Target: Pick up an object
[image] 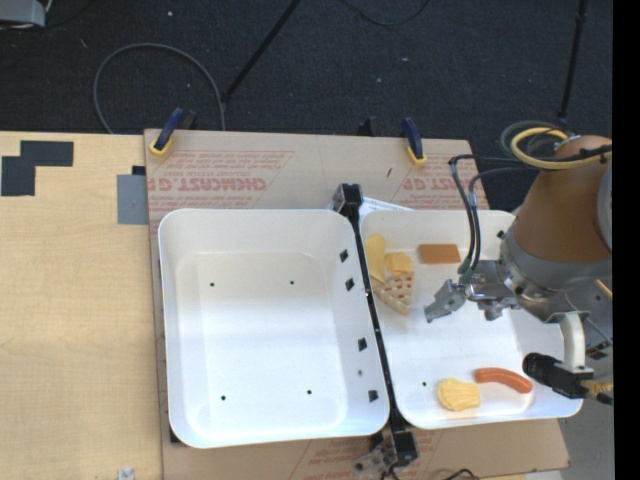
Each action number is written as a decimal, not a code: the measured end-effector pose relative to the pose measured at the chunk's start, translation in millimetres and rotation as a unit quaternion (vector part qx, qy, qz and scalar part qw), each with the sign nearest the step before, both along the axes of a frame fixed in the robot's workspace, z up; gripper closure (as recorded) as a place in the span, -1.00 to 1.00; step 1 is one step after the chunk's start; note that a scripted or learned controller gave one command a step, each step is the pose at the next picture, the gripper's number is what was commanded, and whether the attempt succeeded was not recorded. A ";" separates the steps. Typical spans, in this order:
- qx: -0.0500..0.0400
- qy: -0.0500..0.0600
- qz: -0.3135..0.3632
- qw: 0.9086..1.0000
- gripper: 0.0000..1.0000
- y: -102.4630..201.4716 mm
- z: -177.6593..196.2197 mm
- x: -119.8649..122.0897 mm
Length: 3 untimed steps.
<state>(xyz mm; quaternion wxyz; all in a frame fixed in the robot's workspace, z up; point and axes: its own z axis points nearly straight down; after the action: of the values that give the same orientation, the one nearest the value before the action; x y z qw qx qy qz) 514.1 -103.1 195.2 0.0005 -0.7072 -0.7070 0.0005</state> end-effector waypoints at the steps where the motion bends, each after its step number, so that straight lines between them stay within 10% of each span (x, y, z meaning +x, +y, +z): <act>1: 0.000 0.000 0.001 1.000 -1.00 -8.9 -21.9 55.2; 2: 0.000 -0.001 0.001 1.000 -1.00 3.9 -34.1 129.5; 3: -0.001 -0.003 -0.002 1.000 -1.00 -48.6 39.4 116.9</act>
<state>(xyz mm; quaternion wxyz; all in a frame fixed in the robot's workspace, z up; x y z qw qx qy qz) 631.0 -151.7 234.6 -0.0027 -0.7083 -0.7059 -0.0012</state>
